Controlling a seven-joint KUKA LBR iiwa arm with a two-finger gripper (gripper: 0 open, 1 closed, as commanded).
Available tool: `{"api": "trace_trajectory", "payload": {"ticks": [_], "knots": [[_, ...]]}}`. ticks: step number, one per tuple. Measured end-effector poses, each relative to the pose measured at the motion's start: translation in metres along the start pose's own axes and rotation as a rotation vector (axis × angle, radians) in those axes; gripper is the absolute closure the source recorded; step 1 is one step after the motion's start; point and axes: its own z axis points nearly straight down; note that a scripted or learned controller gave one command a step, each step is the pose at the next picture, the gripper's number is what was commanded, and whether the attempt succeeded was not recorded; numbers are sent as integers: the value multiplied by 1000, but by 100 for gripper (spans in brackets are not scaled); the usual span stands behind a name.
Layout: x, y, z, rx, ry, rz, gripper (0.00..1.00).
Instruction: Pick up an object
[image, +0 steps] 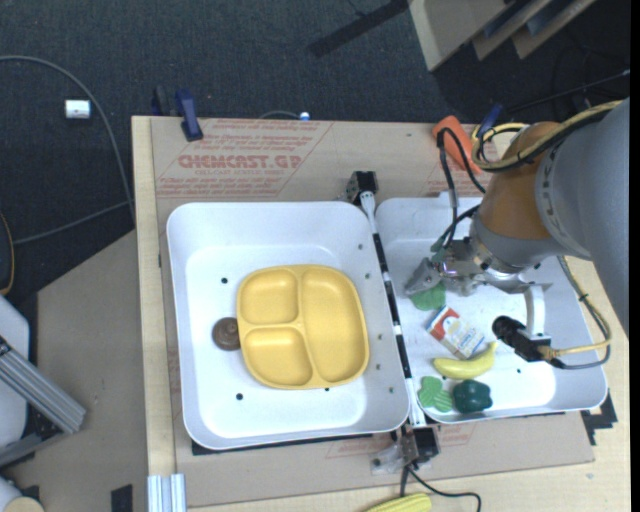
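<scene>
Camera view puts my hand (437, 277) low in the right bin (570, 390), near its left wall, with the grey arm (585, 190) reaching in from the right. A small green piece (429, 298) lies just below the fingertips, touching or nearly so; I cannot tell whether it is gripped, nor whether the fingers are spread or closed. Below and right of the hand lies a red-and-white packet (453, 331), tilted diagonally. Below that a banana (466, 365) lies with its long axis roughly left to right, the right end curving up. A dark green vegetable (471, 397) sits by the bin's near edge. In the left bin (200, 400) I see a yellow divided plate (301, 327) and a brown round object (227, 333) touching its left rim.
</scene>
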Motion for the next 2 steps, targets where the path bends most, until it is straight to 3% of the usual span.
{"api": "trace_trajectory", "payload": {"ticks": [1, 2], "knots": [[0, 1, -10, -3, -1, -1, 100], [79, 18, -102, -3, 3, -2, 100]]}}
